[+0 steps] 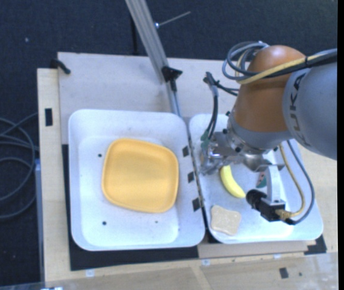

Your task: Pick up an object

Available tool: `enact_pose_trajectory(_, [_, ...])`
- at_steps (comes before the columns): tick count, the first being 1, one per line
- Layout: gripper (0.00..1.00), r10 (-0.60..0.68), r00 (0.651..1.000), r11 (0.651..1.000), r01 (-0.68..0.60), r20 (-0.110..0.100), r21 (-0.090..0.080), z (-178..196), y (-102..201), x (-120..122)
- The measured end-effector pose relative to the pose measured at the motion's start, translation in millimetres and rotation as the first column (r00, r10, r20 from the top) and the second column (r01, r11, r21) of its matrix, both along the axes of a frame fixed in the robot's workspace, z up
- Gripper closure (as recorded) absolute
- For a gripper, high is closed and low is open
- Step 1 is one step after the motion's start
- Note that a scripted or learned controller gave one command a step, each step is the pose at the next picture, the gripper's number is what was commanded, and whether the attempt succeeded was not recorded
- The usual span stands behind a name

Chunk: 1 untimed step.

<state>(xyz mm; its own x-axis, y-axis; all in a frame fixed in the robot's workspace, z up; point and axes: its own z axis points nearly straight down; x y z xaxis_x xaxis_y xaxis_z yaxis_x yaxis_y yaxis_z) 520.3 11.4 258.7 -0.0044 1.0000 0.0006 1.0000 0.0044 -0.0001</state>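
Note:
A yellow banana (232, 182) lies in the right bin (308, 225), just below the arm's wrist. A pale tan slice of bread (225, 220) lies near that bin's front left corner. The gripper (211, 157) hangs low over the right bin's left side, close beside the banana's upper end, and the arm's bulk hides much of it. A yellow square plate (140, 174) rests in the left bin (87, 135).
The grey and orange arm (274, 95) covers the right bin's back half. A slanted metal rail (151, 41) runs from the top down to the gap between the bins. Cables lie on the dark floor at the left.

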Motion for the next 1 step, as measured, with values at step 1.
enact_pose_trajectory(1, [1.00,-0.001,1.000,1.000,0.001,-0.001,0.000,-17.2,52.2,0.1])
